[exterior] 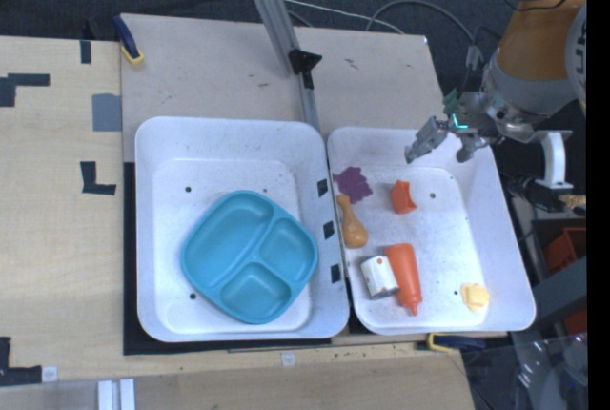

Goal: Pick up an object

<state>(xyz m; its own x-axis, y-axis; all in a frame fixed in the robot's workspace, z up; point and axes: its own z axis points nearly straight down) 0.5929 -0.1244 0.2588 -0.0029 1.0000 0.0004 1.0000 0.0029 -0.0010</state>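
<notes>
**Hand spread over right bin, holding nothing**

Two-finger grey hand (445, 142) hangs above the far right corner of the right shallow white bin (505, 236), fingers spread apart, nothing between them. Inside that bin: purple flat piece (353, 182), small orange block (403, 197), tan pear-shaped toy (353, 223), orange carrot-shaped toy (407, 276) touching a white-labelled small can (378, 276), yellow small toy (475, 297) near the front right corner. Left shallow white bin (162, 208) holds a blue divided plastic plate (250, 255). Both bins sit on the counter (219, 65).
</notes>
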